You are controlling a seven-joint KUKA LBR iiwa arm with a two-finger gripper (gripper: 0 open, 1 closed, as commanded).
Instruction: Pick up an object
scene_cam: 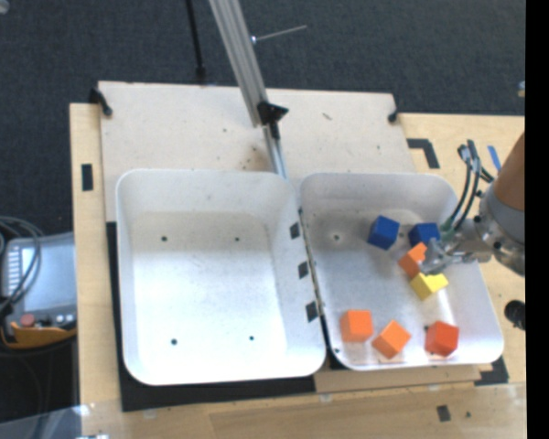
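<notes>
The gripper (pixel 436 256) hangs low in the right bin (pixel 348 195), its grip unreadable, tips among a small orange cube (pixel 412 261), a yellow cube (pixel 428 284) and a blue cube (pixel 425 234). Farther off lie another blue cube (pixel 382 232), two orange cubes (pixel 356 325) and a red cube (pixel 442 338); the left bin (pixel 137 245) sits beyond.

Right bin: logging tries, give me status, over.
Claw low among the blocks, grasp unclear. Orange block and yellow block right beside it. Blue blocks crowd close behind.
</notes>
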